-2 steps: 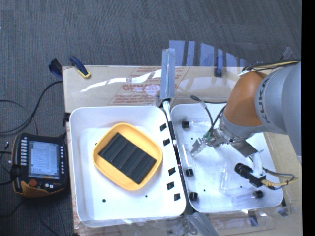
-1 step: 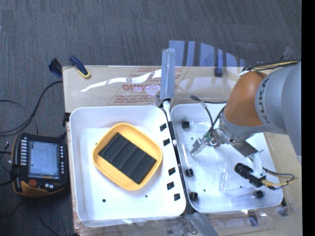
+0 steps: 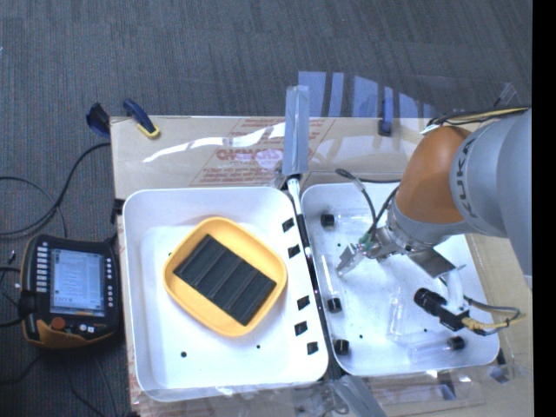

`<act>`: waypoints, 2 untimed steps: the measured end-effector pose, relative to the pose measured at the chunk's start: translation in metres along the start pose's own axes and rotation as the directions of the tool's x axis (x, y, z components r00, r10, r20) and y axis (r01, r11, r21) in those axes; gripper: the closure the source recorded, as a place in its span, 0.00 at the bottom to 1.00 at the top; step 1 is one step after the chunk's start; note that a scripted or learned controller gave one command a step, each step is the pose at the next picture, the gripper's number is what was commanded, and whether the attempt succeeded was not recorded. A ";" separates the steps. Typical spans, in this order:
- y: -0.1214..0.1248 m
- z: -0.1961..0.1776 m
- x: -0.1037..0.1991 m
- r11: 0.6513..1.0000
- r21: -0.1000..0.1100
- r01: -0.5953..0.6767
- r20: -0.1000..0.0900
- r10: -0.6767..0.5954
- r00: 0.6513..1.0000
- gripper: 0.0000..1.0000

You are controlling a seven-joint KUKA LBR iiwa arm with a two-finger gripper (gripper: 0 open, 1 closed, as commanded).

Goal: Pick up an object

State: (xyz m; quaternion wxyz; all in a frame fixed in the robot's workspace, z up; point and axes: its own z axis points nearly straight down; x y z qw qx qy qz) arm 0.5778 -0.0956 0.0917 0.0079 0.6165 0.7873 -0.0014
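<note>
A yellow tray (image 3: 225,274) with a dark ribbed insert (image 3: 224,277) is seen in the left bin (image 3: 139,224), lying flat near the bin's middle and turned at a slant. White floor is left bare all around it, widest toward 6 and 9 o'clock; its 3 o'clock corner is nearest the divider between the bins. The gripper (image 3: 349,261) is placed in the right bin (image 3: 486,341), at 3 o'clock from the tray and well apart from it, low over the bin's floor near the left wall. Whether its claw is wide or narrow cannot be told, and nothing is seen held in it. A black cylindrical part (image 3: 437,307) with a cable is seen at 4 o'clock of the gripper. Red print on the cardboard (image 3: 248,150) at 12 o'clock cannot be read. A teach pendant (image 3: 68,289) lies on the floor at 9 o'clock.
</note>
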 end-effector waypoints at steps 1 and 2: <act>-0.021 0.002 0.001 1.000 0.005 -0.003 -0.008 0.003 1.000 0.00; -0.020 -0.007 0.003 1.000 0.005 -0.006 -0.012 0.006 1.000 1.00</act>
